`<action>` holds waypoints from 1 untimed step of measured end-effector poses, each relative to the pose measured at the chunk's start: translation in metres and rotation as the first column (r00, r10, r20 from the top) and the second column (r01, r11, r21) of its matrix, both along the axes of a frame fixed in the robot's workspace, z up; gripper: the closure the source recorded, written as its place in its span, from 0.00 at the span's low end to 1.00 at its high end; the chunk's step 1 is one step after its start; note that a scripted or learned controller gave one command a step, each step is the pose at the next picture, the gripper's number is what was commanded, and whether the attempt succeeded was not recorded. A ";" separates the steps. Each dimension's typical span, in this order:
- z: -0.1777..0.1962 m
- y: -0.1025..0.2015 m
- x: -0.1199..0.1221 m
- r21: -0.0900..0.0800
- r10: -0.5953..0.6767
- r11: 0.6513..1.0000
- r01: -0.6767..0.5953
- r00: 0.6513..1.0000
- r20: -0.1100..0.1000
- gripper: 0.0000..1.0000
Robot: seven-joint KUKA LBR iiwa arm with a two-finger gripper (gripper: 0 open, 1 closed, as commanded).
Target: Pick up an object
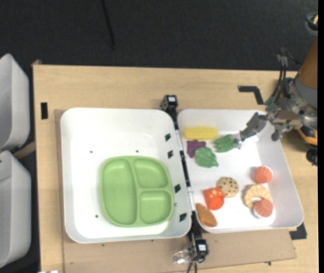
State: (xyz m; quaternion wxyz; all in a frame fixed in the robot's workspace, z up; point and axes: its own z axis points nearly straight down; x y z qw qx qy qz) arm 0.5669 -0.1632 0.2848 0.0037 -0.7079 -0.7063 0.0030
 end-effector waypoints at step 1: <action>0.006 0.000 0.002 -0.002 0.003 1.000 -0.003 1.000 0.010 0.00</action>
